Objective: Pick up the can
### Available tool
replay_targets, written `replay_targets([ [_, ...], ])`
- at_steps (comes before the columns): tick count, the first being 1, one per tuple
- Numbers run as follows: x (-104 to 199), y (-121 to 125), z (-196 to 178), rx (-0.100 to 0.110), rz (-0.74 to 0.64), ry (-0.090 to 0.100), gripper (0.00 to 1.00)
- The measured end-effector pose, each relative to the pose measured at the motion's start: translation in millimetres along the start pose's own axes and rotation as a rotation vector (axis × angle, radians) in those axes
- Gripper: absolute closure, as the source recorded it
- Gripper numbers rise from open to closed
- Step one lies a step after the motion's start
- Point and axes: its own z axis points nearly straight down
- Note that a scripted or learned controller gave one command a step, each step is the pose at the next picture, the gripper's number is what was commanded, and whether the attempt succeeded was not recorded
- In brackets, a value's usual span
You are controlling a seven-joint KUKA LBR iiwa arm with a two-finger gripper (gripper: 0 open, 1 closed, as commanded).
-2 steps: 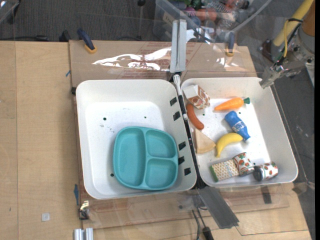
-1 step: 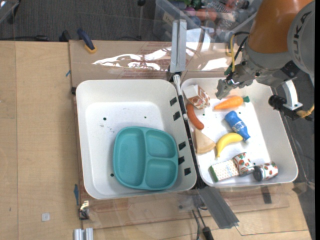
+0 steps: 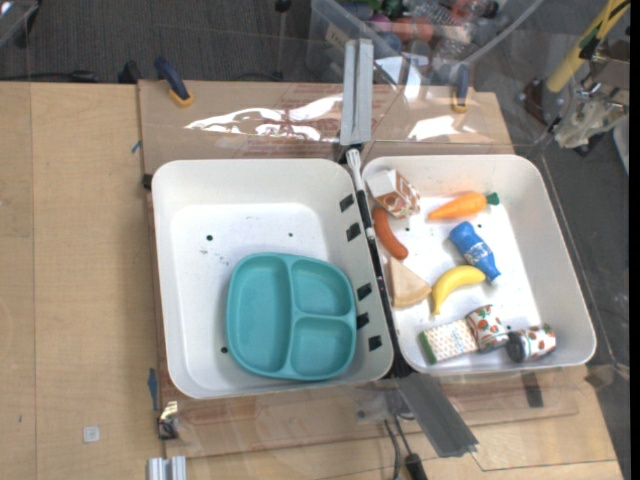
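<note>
In the right bin (image 3: 560, 258), near the front wall, a small can (image 3: 487, 326) lies on its side; it is white with a red and green print. A green-and-white box (image 3: 449, 340) touches it on the left. On its right lies a similar printed item with a dark end (image 3: 530, 344).
The right bin also holds a yellow banana (image 3: 458, 283), a blue bottle (image 3: 474, 250), a carrot (image 3: 462, 205), a sausage (image 3: 390, 236), a bread wedge (image 3: 407, 286) and a small carton (image 3: 400, 196). A teal divided plate (image 3: 292, 315) lies in the left bin (image 3: 185, 218). A clear tub of toys (image 3: 420, 3) stands behind the bins.
</note>
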Motion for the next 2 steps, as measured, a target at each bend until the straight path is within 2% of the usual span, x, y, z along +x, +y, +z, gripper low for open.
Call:
replay_targets([
  [2, 4, 2, -23, -0.012, -0.010, -0.005, 1.00],
])
